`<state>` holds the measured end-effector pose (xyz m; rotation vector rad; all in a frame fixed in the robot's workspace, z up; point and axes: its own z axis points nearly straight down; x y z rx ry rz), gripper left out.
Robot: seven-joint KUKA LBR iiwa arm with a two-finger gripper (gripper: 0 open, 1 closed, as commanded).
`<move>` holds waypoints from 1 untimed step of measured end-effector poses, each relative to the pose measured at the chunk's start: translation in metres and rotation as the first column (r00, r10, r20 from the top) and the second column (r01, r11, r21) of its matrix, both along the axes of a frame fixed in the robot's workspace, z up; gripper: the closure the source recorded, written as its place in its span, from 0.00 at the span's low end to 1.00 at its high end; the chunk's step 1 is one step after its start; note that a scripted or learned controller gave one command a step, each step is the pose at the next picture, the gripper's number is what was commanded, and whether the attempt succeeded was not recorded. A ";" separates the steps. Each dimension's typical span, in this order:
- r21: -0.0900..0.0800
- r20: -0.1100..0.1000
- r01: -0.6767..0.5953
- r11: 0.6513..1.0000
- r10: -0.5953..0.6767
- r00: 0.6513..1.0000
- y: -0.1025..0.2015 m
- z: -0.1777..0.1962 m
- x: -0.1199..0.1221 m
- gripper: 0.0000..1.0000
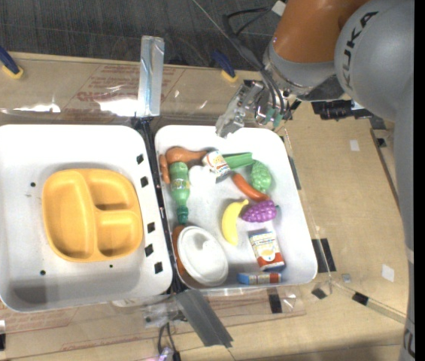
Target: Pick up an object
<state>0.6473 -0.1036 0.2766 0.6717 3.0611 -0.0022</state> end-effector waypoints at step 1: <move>-0.002 0.003 -0.008 1.000 0.008 1.000 0.001 0.011 0.001 1.00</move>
